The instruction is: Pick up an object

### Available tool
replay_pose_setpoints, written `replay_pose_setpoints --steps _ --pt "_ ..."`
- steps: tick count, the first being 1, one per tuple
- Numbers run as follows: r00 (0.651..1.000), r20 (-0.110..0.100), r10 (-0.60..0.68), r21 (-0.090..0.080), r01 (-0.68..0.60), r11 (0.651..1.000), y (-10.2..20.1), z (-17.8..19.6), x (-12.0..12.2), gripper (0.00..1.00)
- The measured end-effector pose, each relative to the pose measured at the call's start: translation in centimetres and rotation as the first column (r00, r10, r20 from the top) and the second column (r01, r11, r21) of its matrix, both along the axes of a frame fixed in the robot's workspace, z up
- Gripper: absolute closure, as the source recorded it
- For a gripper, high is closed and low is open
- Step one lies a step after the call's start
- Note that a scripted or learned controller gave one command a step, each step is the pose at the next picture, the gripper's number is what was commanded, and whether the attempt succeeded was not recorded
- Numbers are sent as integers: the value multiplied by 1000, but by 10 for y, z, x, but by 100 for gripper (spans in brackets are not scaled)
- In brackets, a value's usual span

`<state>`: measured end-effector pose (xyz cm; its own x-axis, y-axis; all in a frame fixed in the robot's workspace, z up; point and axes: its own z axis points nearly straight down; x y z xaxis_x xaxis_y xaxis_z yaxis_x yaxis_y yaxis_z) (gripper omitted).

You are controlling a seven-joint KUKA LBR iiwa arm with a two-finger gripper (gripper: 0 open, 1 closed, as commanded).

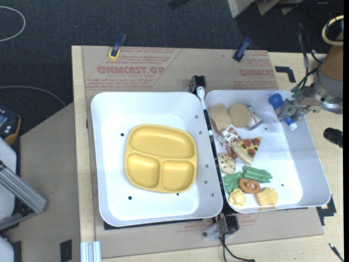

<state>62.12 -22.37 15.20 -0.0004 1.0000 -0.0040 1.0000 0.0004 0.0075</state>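
While the arm [330, 75] reaches in over the right edge of the bench [163, 70], its gripper [289, 113] hangs above the far right corner of the right bin [305, 162], just beside a small blue object [276, 100]. How wide the claw stands, and whether it has anything in it, I cannot tell at this slant; the metal parts blur together. Toy food lies heaped along that bin's left wall: two tan bread slices [229, 116] at the far end, a pizza slice [246, 146] and a cookie [226, 161] toward the middle, then green pieces [248, 175], a brown ring [250, 185] and yellow bits [266, 196] at the near end. A yellow divided plate [161, 158] sits mid-floor in the left bin [109, 146], well apart from the claw.
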Motion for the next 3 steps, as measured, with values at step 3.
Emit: replay_pose_setpoints --steps 3 --pt "1000 -9 4 6 -4 1000 51 80 -4 100"
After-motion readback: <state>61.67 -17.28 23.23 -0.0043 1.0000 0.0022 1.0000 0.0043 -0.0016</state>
